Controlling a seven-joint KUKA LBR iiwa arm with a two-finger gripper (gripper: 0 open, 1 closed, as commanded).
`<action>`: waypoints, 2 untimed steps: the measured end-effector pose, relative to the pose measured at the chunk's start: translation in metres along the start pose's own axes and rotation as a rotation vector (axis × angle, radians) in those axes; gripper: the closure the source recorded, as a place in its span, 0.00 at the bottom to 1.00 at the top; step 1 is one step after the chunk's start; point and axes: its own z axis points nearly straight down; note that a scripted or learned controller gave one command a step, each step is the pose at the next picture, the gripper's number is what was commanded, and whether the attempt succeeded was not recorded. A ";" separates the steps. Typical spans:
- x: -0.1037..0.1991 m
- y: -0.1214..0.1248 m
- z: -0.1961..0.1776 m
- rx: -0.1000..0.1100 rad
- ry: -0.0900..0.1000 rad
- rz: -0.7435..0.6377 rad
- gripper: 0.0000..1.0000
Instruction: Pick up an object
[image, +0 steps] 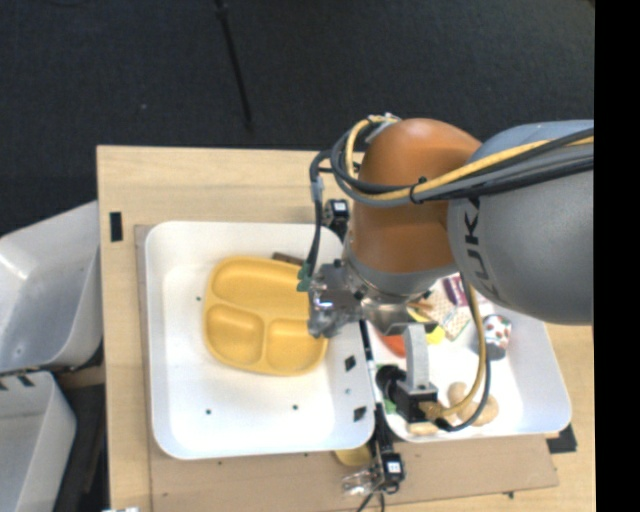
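- Grip state: you cannot tell from the camera view whether the two-finger gripper (324, 308) is released or clenched. The orange wrist band and grey body of the arm (520, 230) hide its working end, so treat the grasp as unconfirmed.
- Gripper position: the metal head sits low over the right edge of the left shallow white bin (160, 400), touching or just above the right rim of the plate described next. Which of the two cannot be told.
- Nearest candidate: the yellow plastic plate with three compartments (255, 320) lies flat in the middle of the left bin, towards its far side. Nothing rests on it.
- Other candidates: the right shallow white bin (545, 400) holds a small red item (395, 345), a printed card packet (455, 318) and some pale wooden pieces (462, 395). They lie close together near its left edge, partly under the arm.
- Step in hand, as judged: you are at the approach or closing stage on the plate's right rim.
- To do it well: take the rim squarely, with one jaw inside the plate wall and one outside. A flat, smooth plate is likely to slip from a shallow pinch.
- Lift slowly and straight up. Expect the plate to hang tilted from one edge and to swing.
- Confirm the pick only when you see the plate clear of the bin floor and moving with the gripper.
- Keep the cables at the wrist clear of the ridge between the two bins.
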 end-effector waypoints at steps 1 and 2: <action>0.033 -0.009 -0.129 -0.027 0.012 -0.014 1.00; -0.027 -0.009 -0.196 -0.023 0.007 -0.005 1.00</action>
